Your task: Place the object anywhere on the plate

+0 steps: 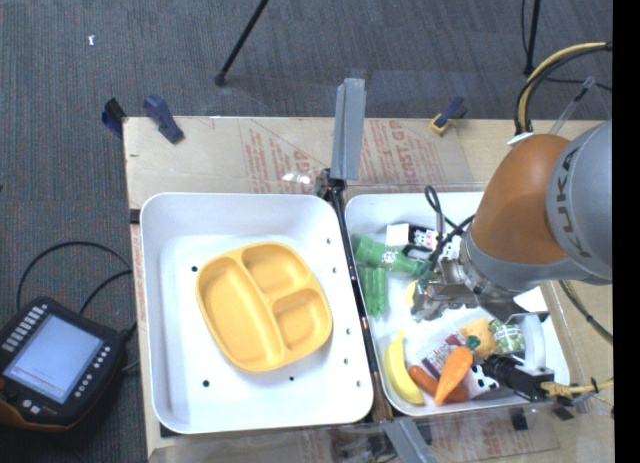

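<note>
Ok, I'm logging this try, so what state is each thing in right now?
Plate: in the left bin, flat, nothing on it.
Gripper: low over the right bin, among the items; grip unclear.
Banana: lying in the right bin, front edge.
Carrot: lying beside the banana.
Green items: lying along the right bin's left side.

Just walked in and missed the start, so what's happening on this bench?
A grey and orange arm reaches in from the right, its end effector low over the right bin, which holds toy food: a banana, a carrot and green pieces. Whether it grips anything is unclear. The yellow divided plate in the left bin has nothing on it yet.
</note>
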Controlling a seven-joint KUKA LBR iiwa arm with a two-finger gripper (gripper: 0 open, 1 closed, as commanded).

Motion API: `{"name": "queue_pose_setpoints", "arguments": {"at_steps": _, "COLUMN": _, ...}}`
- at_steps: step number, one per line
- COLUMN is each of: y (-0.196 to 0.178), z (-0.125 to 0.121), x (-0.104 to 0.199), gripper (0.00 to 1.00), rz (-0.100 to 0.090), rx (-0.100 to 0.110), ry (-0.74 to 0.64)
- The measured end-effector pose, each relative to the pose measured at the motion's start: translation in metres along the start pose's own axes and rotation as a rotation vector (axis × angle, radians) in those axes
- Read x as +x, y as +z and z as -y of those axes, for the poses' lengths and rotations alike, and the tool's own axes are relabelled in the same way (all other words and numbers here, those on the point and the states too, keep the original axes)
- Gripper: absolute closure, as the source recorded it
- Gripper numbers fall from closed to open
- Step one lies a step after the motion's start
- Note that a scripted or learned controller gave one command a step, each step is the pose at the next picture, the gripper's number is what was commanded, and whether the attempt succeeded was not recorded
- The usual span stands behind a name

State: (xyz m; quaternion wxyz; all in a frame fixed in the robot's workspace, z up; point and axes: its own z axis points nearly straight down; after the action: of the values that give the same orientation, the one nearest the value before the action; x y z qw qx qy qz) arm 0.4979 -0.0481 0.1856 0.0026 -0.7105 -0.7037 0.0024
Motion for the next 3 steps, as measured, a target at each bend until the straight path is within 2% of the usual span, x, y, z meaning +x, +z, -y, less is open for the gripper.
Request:
{"name": "queue_pose_setpoints", "arguments": {"at_steps": 1, "y": -0.076, "z": -0.063, "x": 0.025, "gripper": 1.0, "rz": 0.001, "rx": -0.004, "ry": -0.103}}
{"name": "queue_pose_setpoints", "arguments": {"at_steps": 2, "y": -0.096, "z": -0.056, "x": 0.145, "gripper": 1.0, "rz": 0.002, "rx": -0.003, "ry": -0.369}}
{"name": "queue_pose_setpoints", "arguments": {"at_steps": 3, "y": -0.111, "z": -0.049, "x": 0.14, "gripper": 1.0, "rz": 0.003, "rx": -0.004, "ry": -0.451}}
